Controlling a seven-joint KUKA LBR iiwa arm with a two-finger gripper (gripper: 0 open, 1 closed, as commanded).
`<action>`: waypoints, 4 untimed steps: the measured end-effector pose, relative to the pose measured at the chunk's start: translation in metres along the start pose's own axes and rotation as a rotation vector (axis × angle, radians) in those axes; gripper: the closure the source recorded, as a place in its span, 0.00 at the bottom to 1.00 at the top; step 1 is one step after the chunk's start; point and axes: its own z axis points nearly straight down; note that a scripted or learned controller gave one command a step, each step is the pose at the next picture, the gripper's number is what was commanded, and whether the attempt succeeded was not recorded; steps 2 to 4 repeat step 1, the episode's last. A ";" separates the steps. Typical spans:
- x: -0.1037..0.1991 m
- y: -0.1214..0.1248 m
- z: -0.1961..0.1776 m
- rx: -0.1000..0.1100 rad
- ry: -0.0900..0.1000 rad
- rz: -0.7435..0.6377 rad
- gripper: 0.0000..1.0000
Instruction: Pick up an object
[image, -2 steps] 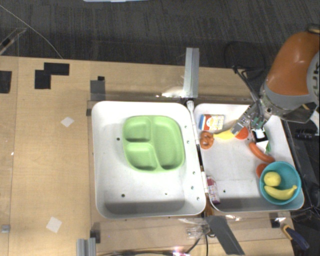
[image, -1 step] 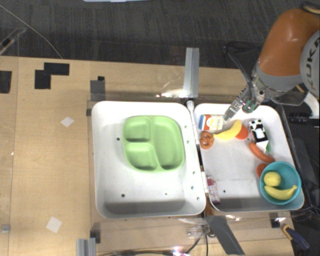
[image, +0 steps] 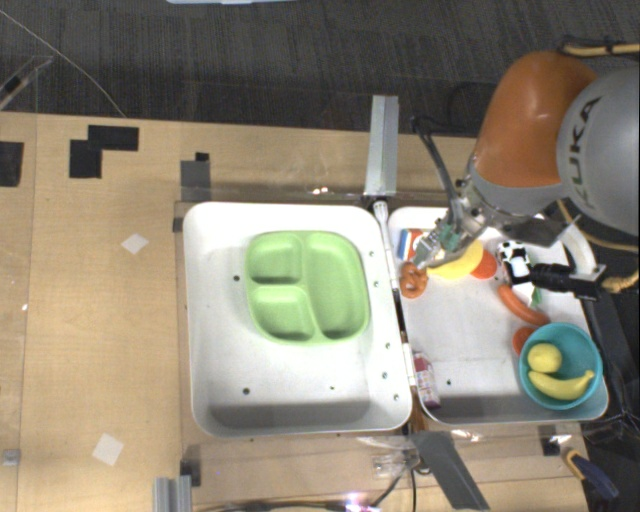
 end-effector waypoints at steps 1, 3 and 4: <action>0.069 0.003 -0.027 -0.003 0.000 0.183 1.00; 0.069 0.003 -0.027 -0.003 0.000 0.183 1.00; 0.069 0.003 -0.027 -0.003 0.000 0.183 1.00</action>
